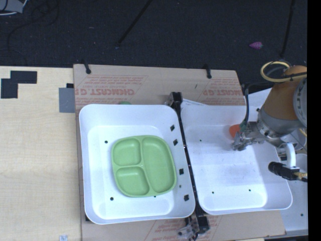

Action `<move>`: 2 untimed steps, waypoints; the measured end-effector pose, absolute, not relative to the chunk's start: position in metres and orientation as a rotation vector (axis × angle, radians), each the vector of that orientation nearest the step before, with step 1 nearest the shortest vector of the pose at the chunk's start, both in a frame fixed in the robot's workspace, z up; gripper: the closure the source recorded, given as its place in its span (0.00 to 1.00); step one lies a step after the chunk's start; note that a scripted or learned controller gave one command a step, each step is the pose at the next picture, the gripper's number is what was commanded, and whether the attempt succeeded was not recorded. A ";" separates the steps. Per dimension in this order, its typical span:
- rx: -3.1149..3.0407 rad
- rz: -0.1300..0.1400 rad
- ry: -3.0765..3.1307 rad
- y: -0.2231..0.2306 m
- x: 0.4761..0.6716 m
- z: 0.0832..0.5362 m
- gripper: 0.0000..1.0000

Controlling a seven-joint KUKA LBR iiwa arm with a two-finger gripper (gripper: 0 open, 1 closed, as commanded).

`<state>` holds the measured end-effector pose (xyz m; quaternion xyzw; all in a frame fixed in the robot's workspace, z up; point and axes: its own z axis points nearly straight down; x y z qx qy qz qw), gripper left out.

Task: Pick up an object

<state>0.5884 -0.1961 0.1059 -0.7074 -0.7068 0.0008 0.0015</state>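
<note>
The tool [243, 140] is low in the right bin [225, 185], near its far right side, just beside a small orange-red object [234, 130]; I cannot tell how it is set or whether it grips anything. The left bin [95, 134] holds a green 3-compartment plate [143, 165], lying flat

A robotics lab: 2 white bins [220, 205] clamped on printed cardboard [150, 87] over a pale tabletop [35, 159], cables [135, 19] trailing across dark carpet beyond.
</note>
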 end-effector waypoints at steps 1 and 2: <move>-2.221 -0.003 -2.225 -0.192 0.592 0.168 1.00; -2.221 -0.002 -2.225 -0.190 0.593 0.211 1.00</move>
